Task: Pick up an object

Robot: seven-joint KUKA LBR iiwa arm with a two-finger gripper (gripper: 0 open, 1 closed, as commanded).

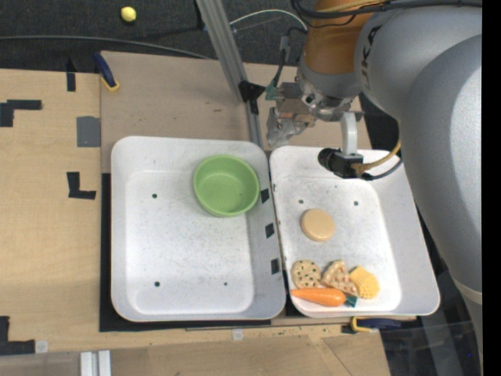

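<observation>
Look down on the tabletop (180, 92) and you've got two white bins sitting side by side. The left bin (133, 288) carries a green bowl (226, 185), upright, up near its far right corner, close to the wall it shares with the neighbour.

Over in the right bin (407, 288), a round tan biscuit (318, 225) lies flat around the middle, well apart from everything else. Down along the near edge there's a cluster: a dotted cracker (306, 273) on the left, a pretzel-like piece (337, 273) just beside it, a yellow chunk (365, 282) to the right of that, and an orange carrot (319, 296) lying lengthwise in front of them, touching or nearly touching the cracker. Whether the pretzel piece and the yellow chunk touch, you can't tell from here.

Your arm (423, 77) comes in from the right, big and grey, the orange band (340, 22) above the wrist. The tool (283, 128) hangs over the far rims where the two bins meet, above the back wall, well apart from the biscuit and the food cluster. Nothing is visible in it, and from this angle you can't tell how it is set.

A small yellow ball (128, 13) lies far off on the dark floor beyond the tabletop.
</observation>
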